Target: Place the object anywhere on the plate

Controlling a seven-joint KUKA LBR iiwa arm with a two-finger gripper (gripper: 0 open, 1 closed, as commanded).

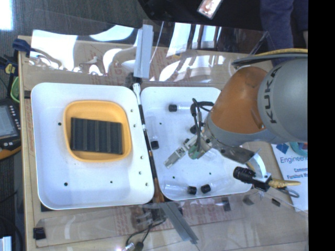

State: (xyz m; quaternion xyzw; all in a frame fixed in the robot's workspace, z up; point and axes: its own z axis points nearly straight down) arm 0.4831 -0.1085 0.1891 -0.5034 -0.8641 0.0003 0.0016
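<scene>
The end effector (pixel 183 153) hangs low over the middle of the right bin (pixel 163 120), tilted toward that bin's near-left corner. We cannot tell how far open it is, nor whether it has hold of anything. A small greenish piece (pixel 194 151) sits right at it. We judge this the likeliest object, though it is too small for us to be sure it is not part of the tool. If it is the object, it is over the right bin, well apart from the plate (pixel 68 120).

To do this step well, we would confirm the grasp before lifting. We would then rise clear of the two bin walls that meet at the bench's middle, carry left, and come down over the plate. Little of the plate is bare, because a dark ridged slab (pixel 97 136) covers most of its floor. We would therefore aim for the yellow margin or the slab's flat top, and let go low so the object does not bounce out.

The right bin also holds small black bits (pixel 172 107): one near its far edge, one against its left wall, and two close together by its near edge. The left bin (pixel 47 171) holds the plate, set toward its far edge, with the slab lying on it.
</scene>
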